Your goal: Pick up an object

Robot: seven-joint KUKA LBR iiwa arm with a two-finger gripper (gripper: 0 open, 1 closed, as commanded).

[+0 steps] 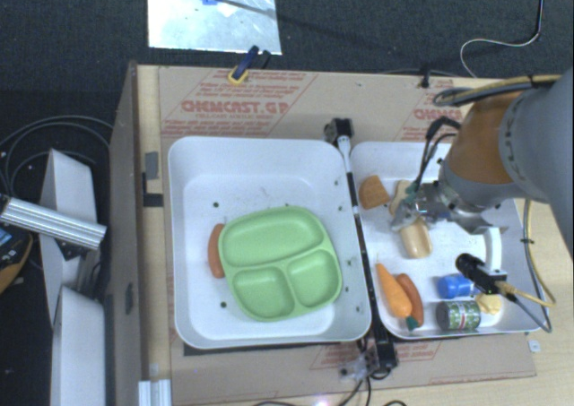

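Gripper (410, 209) low in right bin (511, 328), just above beige roll (414, 239), seemingly touching its top; jaw state unclear, cannot tell. Relative to roll: bread chunk (373, 191) up-left, carrot (392, 289) and sausage (412, 297) below, blue piece (454, 286) and can (459, 315) down-right. Left bin (193, 243) holds green tray (278, 263), sausage-like piece (215, 251) at its left edge.

The grey arm (529, 140) reaches in from the right, its orange band above the wrist, bending down with the claw (405, 209) lowered and pointing left.
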